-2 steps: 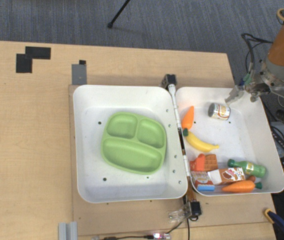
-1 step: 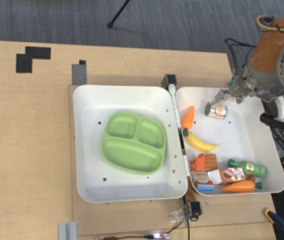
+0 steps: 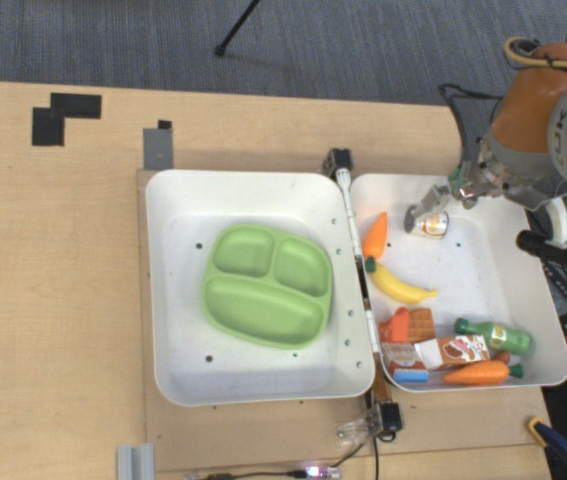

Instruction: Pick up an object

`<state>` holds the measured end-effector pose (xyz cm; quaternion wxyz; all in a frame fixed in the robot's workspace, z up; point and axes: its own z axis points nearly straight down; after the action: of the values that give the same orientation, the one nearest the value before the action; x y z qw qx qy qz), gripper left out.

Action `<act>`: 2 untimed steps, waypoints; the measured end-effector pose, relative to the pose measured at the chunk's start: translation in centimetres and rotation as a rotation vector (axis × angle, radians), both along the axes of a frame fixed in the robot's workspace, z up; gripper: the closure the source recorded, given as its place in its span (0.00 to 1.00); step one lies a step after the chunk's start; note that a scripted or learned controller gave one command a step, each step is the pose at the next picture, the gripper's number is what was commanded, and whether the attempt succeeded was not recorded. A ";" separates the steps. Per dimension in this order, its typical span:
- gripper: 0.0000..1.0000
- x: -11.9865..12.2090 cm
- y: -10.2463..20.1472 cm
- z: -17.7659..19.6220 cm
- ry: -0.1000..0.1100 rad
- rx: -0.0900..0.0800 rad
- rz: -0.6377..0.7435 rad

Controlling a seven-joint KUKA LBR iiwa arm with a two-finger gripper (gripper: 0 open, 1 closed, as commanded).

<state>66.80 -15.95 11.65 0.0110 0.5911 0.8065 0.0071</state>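
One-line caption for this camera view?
Gripper low over right bin near a small can; green plate in left bin.

The grey arm (image 3: 548, 118) is reached in from the right, its gripper (image 3: 433, 206) lowered and angled leftward.

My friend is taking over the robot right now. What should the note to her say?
Gripper: low in the right bin, near its far edge, beside a small shiny can. Nothing seen held.
Left bin: green divided plate.
Right bin: carrot and banana along the left side; green bottle, another carrot and small packets in the near corner.
Done: nothing picked up.
Left: grasp one object and lift it.
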 end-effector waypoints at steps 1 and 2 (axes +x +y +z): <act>0.00 -0.6 1.0 -1.4 0.023 -0.001 0.116; 0.00 0.2 6.6 -3.0 0.020 0.001 -0.082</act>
<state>67.03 -9.32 8.69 0.0029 0.6239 0.7815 0.0013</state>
